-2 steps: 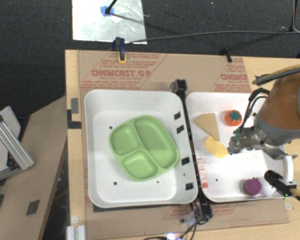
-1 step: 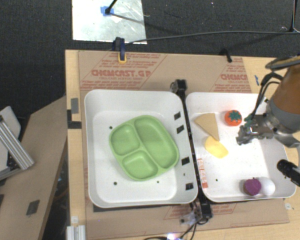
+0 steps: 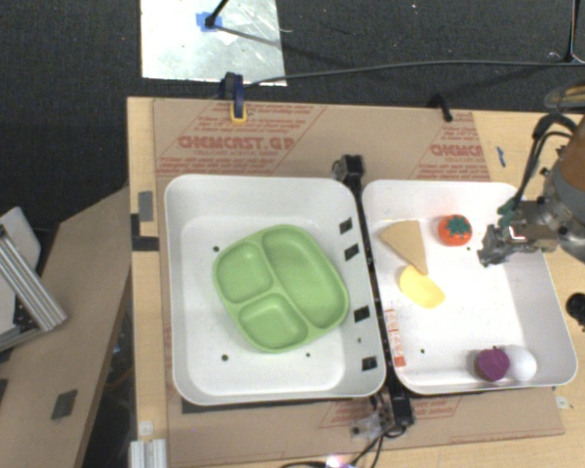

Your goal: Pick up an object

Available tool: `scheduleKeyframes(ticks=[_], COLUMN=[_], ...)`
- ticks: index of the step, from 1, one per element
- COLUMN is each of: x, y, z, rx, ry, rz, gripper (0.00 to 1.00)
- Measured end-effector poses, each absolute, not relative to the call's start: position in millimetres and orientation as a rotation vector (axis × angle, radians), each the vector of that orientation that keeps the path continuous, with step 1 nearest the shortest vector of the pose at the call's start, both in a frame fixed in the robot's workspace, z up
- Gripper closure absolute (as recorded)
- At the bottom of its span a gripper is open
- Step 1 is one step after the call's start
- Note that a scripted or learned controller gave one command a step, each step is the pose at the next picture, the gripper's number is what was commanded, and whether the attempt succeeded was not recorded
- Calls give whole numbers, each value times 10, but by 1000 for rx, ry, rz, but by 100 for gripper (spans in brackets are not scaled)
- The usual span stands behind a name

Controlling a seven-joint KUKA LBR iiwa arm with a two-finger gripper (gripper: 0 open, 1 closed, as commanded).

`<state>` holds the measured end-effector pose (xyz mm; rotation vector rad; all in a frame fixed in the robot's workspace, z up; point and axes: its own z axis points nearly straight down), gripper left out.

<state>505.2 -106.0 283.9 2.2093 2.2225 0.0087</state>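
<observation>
On the counter [image 3: 302,120], the left white bin [image 3: 190,261] holds a green three-compartment plastic tray [image 3: 278,286]. The grey arm [image 3: 580,198] reaches over the right white bin [image 3: 556,339], jaws state indeterminate, gripper [image 3: 495,247] beside the small red tomato-like toy [image 3: 455,229].

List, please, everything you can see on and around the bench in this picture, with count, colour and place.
Bins: two, white, side by side on the bench.
Divided plate: one, light green, three compartments, in the left bin.
Wedge: one, tan, right bin, near its left wall.
Yellow piece: one, just below the wedge.
Tomato toy: one, red with green top, right bin, upper middle.
Purple piece: one, right bin, lower right corner.
White piece: one, right beside the purple piece.
Clamp: one, blue and yellow, bench's far edge.
Gripper: one, grey, above the right bin, right of the tomato toy.
</observation>
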Motion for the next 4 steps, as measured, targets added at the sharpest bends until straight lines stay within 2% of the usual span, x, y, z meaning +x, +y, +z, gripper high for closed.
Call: scheduleKeyframes(ticks=[1,3,4], x=[5124,5444,5551], y=[-526,290,837], z=[2729,2547,2551], rx=[2210,2212,2210], ry=[2232,2231,2233], rz=[4,3,5], gripper=[100,100,100])
